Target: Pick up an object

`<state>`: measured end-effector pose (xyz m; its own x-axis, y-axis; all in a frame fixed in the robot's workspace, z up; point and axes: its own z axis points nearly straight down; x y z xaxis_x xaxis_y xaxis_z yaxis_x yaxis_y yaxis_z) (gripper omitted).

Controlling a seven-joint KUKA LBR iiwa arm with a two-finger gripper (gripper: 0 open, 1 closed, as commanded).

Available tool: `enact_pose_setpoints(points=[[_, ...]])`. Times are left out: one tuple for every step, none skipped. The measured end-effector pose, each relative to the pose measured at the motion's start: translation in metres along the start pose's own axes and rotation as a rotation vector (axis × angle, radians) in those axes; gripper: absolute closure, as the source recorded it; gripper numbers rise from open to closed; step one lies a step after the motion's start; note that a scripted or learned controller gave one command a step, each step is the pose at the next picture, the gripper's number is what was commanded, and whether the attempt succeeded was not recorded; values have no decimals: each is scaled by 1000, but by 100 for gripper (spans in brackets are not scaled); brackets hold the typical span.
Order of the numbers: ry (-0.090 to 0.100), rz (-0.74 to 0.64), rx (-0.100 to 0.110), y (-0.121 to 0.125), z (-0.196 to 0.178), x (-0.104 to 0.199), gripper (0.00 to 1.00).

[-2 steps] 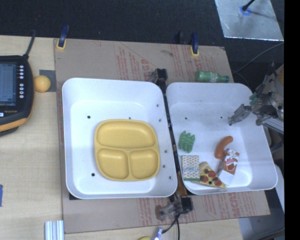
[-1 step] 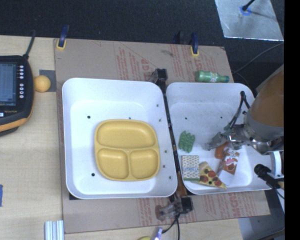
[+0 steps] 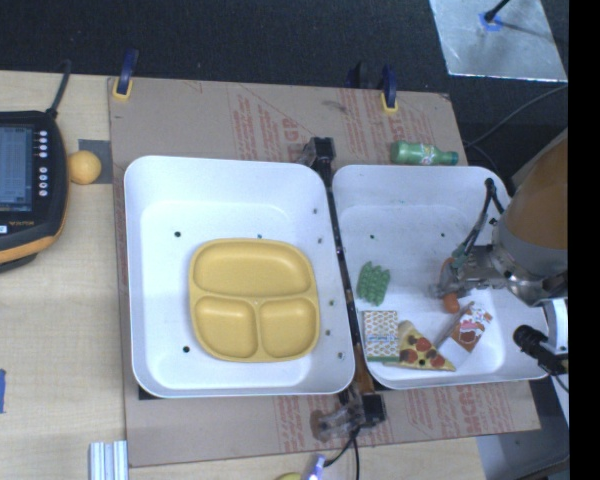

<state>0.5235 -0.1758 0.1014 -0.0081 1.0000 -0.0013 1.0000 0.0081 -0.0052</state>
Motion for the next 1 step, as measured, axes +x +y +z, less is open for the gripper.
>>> enact_pose_setpoints(points=[[3, 3, -4, 39, -91, 91, 100]])
